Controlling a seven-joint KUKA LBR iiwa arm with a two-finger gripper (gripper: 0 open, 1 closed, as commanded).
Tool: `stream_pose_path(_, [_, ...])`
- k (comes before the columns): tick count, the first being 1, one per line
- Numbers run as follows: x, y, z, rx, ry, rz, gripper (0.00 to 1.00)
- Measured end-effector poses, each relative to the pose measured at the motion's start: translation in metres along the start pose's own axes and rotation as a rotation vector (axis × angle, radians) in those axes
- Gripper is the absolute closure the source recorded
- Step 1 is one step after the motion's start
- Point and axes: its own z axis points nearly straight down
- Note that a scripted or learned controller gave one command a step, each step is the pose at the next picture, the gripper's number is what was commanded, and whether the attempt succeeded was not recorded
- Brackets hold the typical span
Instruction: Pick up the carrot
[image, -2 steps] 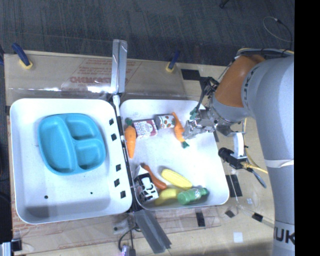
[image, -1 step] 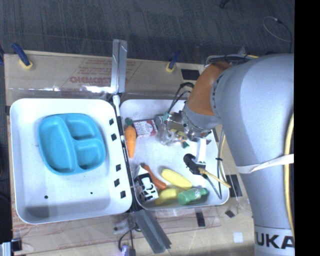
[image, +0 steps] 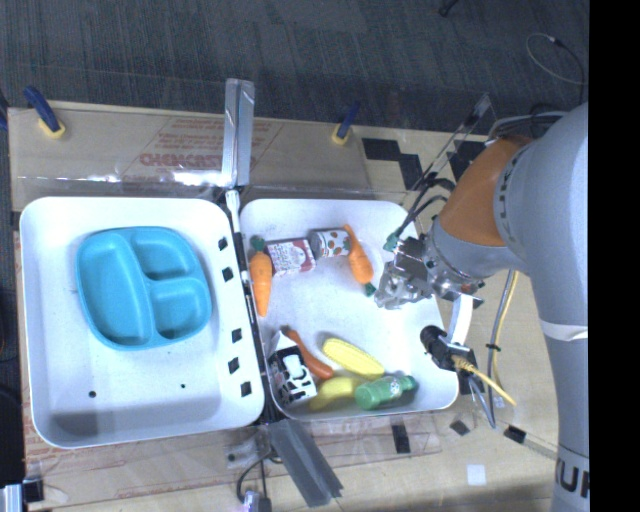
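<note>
Orange tapered carrot (image: 261, 282) lies against left wall of right white bin (image: 425, 405), upper half, small can (image: 289, 256) touching its top end. Second orange carrot (image: 359, 258) near far wall, beside carton (image: 329, 242). I read metal two-finger gripper (image: 398, 285) at bin's right side, near second carrot; finger opening: cannot tell, nothing seen held. Yellow pieces (image: 352, 356), green bottle (image: 384, 390) along near wall. Blue divided tray (image: 146, 283) in left white bin (image: 60, 400).
</note>
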Motion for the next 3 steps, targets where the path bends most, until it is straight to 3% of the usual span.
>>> stream_pose_path(1, [0.092, 0.055, 0.057, -0.002, -0.001, -0.002, 1.00])
stream_pose_path(2, [0.040, 0.041, -0.009, -0.003, 0.000, 0.122, 1.00])
stream_pose_path(3, [0.032, 0.012, 0.022, -0.001, 0.000, -0.001, 1.00])
